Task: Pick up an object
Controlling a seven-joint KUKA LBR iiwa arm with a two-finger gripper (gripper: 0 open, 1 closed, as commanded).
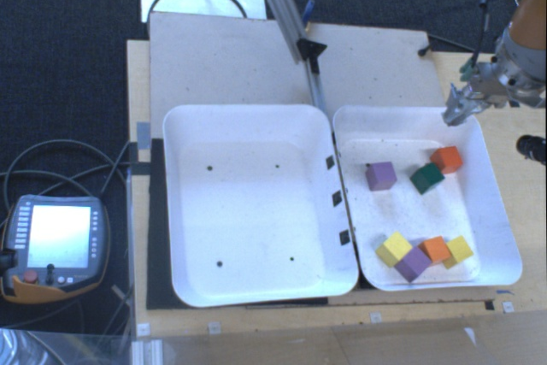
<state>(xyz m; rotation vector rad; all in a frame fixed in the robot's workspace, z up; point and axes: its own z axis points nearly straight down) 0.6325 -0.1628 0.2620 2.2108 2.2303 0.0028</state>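
Pendant: at your far left, off the bench, lies the teach pendant (53,248) with its lit screen, cables looping behind it.
Left bin: the left bin (184,184) is a shallow white tray showing you bare floor with a few small dark dots.
Divider clips: you see three small dark clips (337,198) in a row down the seam where the two bins meet.
Right bin: the right bin (496,209) holds all the blocks you could go for, in two groups.
Upper group: a purple cube (380,176) stands by itself; to its right a green cube (426,178) touches an orange cube (446,158) that sits just above and right of it.
Lower group: near the front wall you find a yellow cube (395,249), a second purple cube (414,263), a second orange cube (436,249) and a second yellow cube (459,250), packed side by side and touching.
Gripper: the gripper (455,112) hangs over the right bin's back right rim, above and right of the upper orange cube and apart from it; nothing sits between its fingers, and you cannot tell how wide they stand.
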